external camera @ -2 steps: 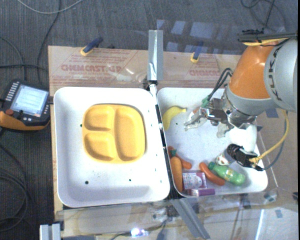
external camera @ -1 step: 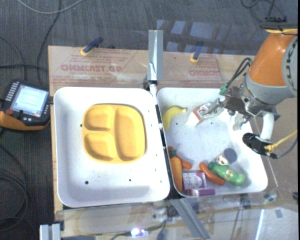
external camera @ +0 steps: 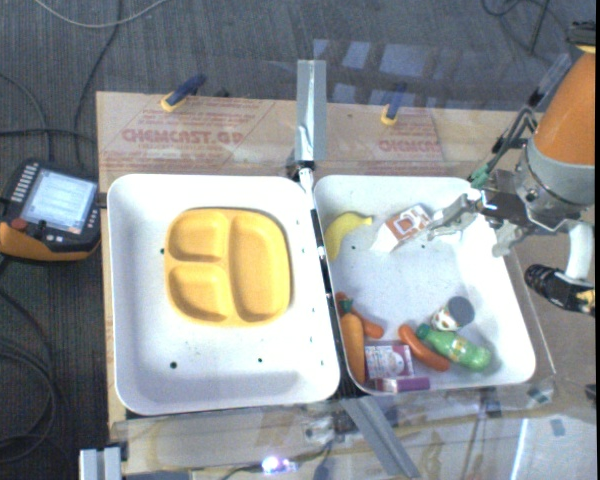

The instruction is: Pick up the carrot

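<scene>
The carrot (external camera: pixel 353 342) is orange with a green top. It lies lengthwise along the left wall of the right bin (external camera: pixel 515 318), near the front corner. My gripper (external camera: pixel 477 227) hangs over the bin's far right part, well away from the carrot, up and to the right of it. Its fingers stand open with nothing between them. One silver finger (external camera: pixel 447 221) points left toward a small white and orange packet (external camera: pixel 408 224).
The right bin also holds a yellow banana-like piece (external camera: pixel 344 231), a green bottle (external camera: pixel 458 347), an orange-red sausage shape (external camera: pixel 423 349), a dark round lid (external camera: pixel 462 310) and a pink and white box (external camera: pixel 390 361) beside the carrot. A yellow divided tray (external camera: pixel 230 265) sits in the left bin (external camera: pixel 130 368).
</scene>
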`<state>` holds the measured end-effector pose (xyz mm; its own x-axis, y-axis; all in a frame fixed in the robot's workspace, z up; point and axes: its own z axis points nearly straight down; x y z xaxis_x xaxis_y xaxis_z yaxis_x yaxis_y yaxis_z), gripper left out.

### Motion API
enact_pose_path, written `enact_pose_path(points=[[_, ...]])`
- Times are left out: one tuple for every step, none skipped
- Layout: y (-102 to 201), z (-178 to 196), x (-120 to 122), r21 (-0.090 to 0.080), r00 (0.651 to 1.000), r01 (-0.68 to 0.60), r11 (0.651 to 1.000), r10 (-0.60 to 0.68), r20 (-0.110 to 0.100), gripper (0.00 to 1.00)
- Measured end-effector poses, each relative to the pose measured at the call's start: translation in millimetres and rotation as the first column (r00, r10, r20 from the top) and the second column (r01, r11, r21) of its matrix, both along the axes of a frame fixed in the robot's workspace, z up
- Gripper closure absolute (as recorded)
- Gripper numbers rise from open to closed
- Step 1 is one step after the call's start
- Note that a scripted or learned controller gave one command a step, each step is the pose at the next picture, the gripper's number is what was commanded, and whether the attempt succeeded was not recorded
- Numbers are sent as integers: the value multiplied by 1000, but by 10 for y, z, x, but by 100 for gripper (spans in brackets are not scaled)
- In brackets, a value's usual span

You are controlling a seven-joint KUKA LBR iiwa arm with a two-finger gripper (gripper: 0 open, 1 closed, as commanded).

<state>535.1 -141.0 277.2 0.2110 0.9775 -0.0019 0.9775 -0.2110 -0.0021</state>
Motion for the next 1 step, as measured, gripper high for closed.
enact_pose_path(points=[[716, -948, -522, 4, 957, -289, 957, 289, -2, 0]])
